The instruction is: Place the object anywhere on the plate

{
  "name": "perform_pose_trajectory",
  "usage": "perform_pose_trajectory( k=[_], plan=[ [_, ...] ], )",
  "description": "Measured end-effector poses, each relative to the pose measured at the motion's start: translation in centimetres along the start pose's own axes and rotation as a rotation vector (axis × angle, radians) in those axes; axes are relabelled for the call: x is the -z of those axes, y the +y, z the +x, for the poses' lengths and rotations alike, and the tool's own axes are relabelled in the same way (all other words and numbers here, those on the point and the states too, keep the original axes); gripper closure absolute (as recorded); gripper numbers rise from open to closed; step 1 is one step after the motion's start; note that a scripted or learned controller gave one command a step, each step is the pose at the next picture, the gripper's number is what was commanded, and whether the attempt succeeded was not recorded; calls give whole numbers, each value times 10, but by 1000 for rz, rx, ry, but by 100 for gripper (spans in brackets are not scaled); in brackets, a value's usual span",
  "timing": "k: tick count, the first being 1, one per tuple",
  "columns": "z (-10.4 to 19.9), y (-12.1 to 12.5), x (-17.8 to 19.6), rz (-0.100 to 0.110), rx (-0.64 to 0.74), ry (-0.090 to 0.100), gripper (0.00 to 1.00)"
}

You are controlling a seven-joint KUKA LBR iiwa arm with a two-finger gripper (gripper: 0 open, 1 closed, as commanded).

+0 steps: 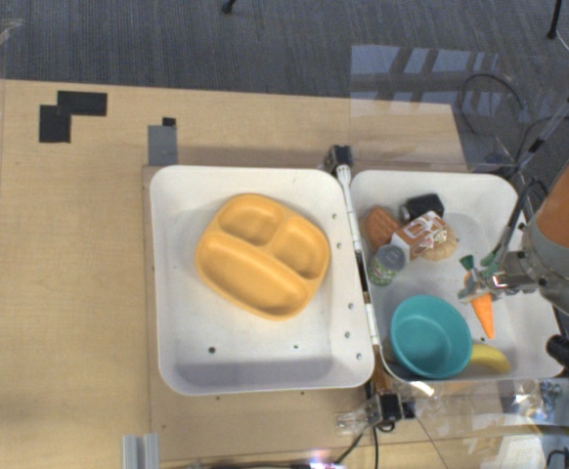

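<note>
The gripper [482,281] sits low over the right-hand bin [495,189], at the end of the grey arm [568,228] that comes in from the right. A toy carrot [483,316] is right under it: the green top is up against the gripper and the orange body points away toward the near side, its long axis running roughly far-to-near. From here I cannot tell how the gripper is set or whether it really has the carrot; the two look to be touching, no more than that.

Just near of the carrot lies a yellow banana [490,360], tucked beside a teal bowl [428,335] on the bin's near left. Farther back sit a small red-and-white carton [423,234], a brown rounded thing [381,226], a little grey can [389,259] and something black [421,204].

The plate [263,254], yellow with three sections, lies in the left-hand bin [182,360], well apart from the gripper and to its left, past the wall where the two bins meet. So if the carrot is the object meant, the coming move is a lift and a long carry leftward over that wall.

Both bins rest on a pale wooden tabletop [60,281], with dark carpet [284,27] beyond its far edge.
</note>
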State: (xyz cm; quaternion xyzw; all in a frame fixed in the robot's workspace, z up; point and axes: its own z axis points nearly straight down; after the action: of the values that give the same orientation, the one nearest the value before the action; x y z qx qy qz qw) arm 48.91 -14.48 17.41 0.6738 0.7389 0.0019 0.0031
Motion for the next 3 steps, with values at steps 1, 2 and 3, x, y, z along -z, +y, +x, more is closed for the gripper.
perform_pose_trajectory(
  k=[1, 2, 3],
  plan=[
    [118, 12, 47, -3, 106, 6, 100],
    [185, 85, 9, 3, 176, 5, 100],
    [239, 118, 11, -1, 327, 4, 100]
  ],
)
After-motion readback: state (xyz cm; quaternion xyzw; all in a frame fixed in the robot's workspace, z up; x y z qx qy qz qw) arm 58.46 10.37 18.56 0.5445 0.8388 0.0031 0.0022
